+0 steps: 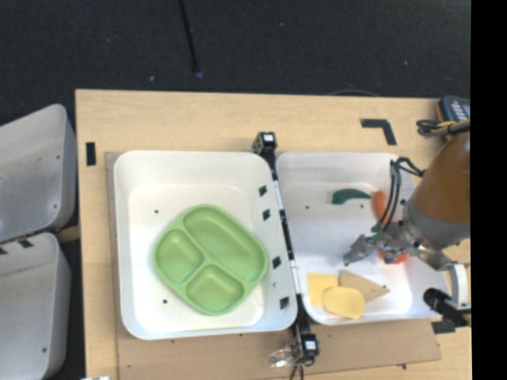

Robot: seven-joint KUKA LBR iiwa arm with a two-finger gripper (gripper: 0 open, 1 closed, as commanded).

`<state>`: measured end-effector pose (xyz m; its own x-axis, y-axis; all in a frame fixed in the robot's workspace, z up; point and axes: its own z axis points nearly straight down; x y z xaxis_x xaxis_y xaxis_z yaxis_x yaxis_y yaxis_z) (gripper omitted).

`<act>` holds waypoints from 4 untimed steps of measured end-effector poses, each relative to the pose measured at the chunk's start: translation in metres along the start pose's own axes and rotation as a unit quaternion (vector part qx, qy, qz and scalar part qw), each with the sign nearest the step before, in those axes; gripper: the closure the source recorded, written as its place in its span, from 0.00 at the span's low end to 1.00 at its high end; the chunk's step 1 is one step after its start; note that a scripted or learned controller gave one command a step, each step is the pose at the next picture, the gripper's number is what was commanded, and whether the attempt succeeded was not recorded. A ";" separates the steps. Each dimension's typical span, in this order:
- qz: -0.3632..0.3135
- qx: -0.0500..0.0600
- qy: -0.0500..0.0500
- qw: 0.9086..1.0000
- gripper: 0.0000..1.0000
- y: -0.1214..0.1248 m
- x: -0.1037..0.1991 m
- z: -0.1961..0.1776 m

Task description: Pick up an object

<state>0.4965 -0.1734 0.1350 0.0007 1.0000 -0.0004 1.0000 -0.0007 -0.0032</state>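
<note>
My gripper hangs low in the right bin, under the grey and orange arm that comes in from the right. Just below it lie a tan wedge, a pale yellow square piece and a yellow rounded piece, packed together at the bin's front. A small teal curved object rests further back, with an orange object beside it, partly behind the arm's cables. A small red-orange patch shows at the gripper; whether it is a held item is unclear.
The left bin holds a green divided plate near its middle. A divider with black clips runs between the two bins. The wooden bench surrounds both bins, with white chairs at the far left.
</note>
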 end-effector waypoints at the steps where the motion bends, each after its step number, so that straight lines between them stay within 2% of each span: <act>1: 0.000 0.000 0.000 1.000 0.00 0.000 -0.001 0.036; 2: 0.003 -0.003 0.000 1.000 1.00 0.001 -0.002 0.024; 3: -0.001 -0.004 -0.001 1.000 1.00 0.004 -0.003 -0.019; 4: -0.002 -0.006 -0.002 1.000 1.00 0.009 -0.006 -0.084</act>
<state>0.5056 -0.1791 0.2185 -0.0031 1.0000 -0.0036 1.0000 0.0031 0.0093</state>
